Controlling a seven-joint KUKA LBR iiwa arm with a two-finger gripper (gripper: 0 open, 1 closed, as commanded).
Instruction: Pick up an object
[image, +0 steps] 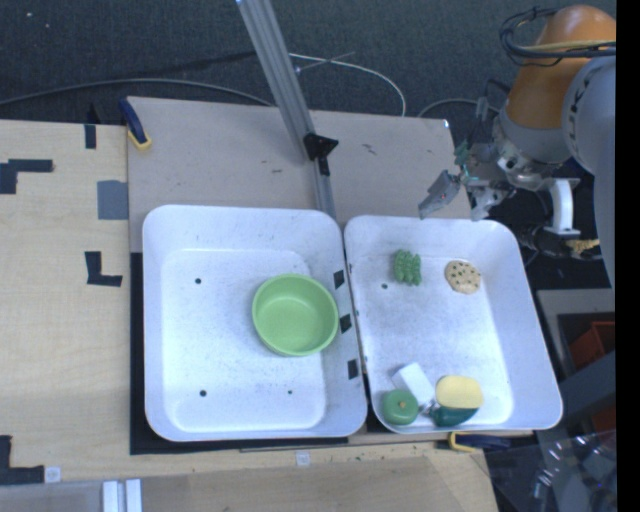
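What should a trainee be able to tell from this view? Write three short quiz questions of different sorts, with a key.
1. True or false: the green bowl lies in the left bin.
2. Which item lies nearest the gripper? A) green apple-like item B) cookie-like disc C) yellow item
3. Fill in: the small white block lies near the ____ edge of the right bin, as the camera sees it.

Key: 1 true. 2 B; the gripper hangs above the bin's far rim, holding nothing. 3 near, meaning bottom.
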